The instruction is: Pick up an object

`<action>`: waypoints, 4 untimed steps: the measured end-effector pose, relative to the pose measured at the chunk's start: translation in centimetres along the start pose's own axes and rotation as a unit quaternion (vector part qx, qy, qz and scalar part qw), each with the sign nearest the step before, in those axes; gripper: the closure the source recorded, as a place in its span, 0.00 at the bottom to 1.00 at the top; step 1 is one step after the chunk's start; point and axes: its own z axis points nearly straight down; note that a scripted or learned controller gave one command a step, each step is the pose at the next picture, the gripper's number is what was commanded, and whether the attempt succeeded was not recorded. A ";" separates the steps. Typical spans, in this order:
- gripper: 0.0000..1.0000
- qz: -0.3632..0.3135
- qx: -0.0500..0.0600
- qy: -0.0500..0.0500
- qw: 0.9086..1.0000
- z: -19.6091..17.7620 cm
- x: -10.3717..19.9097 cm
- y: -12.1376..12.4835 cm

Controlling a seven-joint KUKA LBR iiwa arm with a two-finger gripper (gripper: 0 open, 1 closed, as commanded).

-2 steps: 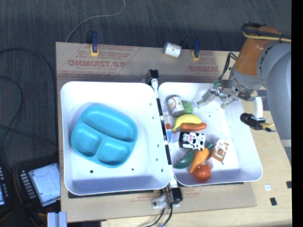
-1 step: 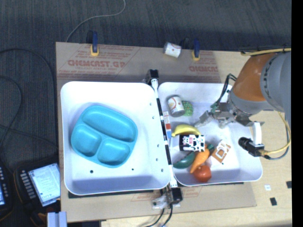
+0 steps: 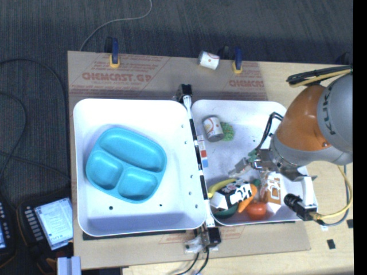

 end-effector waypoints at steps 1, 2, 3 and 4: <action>1.00 0.000 -0.001 -0.001 1.000 -1.0 -0.1 0.1; 0.00 0.000 -0.001 -0.001 1.000 -1.0 -0.1 0.1; 0.00 0.002 -0.004 -0.003 1.000 1.4 3.4 -2.7; 1.00 0.002 -0.005 -0.002 1.000 0.4 3.4 -2.5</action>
